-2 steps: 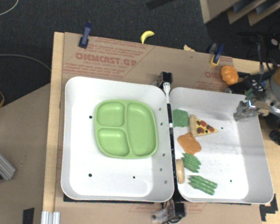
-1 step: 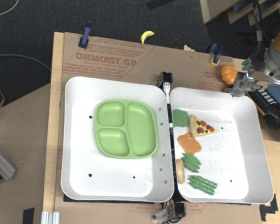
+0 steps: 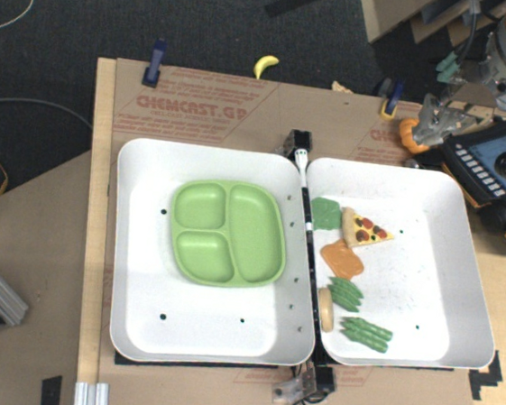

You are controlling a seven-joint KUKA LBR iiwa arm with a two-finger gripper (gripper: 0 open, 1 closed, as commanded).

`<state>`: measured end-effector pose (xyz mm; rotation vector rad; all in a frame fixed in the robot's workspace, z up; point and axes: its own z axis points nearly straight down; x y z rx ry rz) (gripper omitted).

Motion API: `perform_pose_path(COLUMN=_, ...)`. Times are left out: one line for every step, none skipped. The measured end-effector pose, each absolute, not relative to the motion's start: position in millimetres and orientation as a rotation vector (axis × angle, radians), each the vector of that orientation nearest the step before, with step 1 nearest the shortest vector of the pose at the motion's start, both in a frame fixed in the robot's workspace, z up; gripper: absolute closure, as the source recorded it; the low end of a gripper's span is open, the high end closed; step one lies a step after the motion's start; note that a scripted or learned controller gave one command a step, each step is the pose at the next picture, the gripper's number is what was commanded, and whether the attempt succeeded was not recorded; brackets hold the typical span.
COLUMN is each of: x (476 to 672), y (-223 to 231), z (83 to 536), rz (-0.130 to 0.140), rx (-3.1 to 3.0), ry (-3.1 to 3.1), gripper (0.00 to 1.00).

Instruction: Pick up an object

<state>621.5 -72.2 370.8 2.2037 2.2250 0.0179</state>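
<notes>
Up at the far right, the gripper (image 3: 433, 118) hangs beyond the right bin (image 3: 437, 263). Its grasp can't be told (too blurred).

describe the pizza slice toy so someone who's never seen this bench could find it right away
Start at the right white bin, the one without the green divided plate. The toy food is bunched along its left side, by the seam between the two bins. The pizza slice lies at the upper end of that bunch, a pale wedge with red dots, while its neighbours are plain green or orange.
</notes>
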Motion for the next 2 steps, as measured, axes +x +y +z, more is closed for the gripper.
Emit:
perform_pose_path(x=634.4, y=17.7, z=481.6, rz=0.021, rx=2.201, ry=2.225, gripper=1.0)
perform_pose_path(x=611.7, y=109.4, z=540.1, rz=0.015, rx=2.207, ry=2.23, gripper=1.0)
